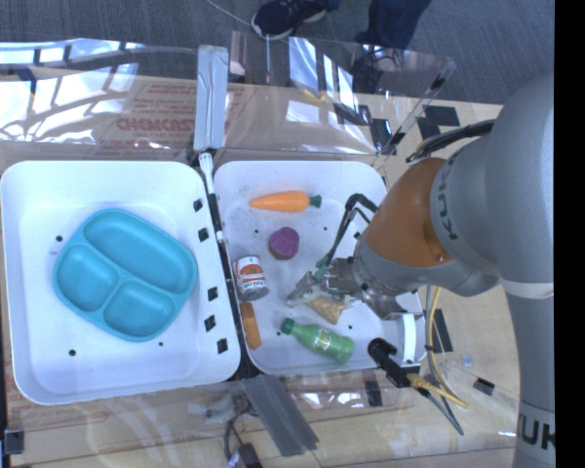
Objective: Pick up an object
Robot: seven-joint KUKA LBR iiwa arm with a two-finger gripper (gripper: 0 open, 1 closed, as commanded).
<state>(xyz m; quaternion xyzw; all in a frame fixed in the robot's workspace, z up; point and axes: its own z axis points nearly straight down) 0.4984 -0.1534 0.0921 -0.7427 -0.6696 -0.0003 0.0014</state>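
The right bin [236, 185] holds several items. An orange carrot [281, 201] lies near its far side, with a purple round piece [284, 243] just below it. A small can [251, 277] with a red label rests by the bin's left wall, above a thin orange stick [251, 326]. Along the near side lies a green bottle [320, 339]. My gripper [310, 286] hangs low over the bin's middle, right of the can. Its tip is just above a tan, crumbly-looking piece [327, 309], which the wrist partly hides.
The left bin [24, 261] holds a blue divided plate [127, 273]. A raised divider [214, 261] separates the two bins. The grey and orange arm [419, 227] covers the right bin's right side. Clear plastic sheets stand behind both bins.
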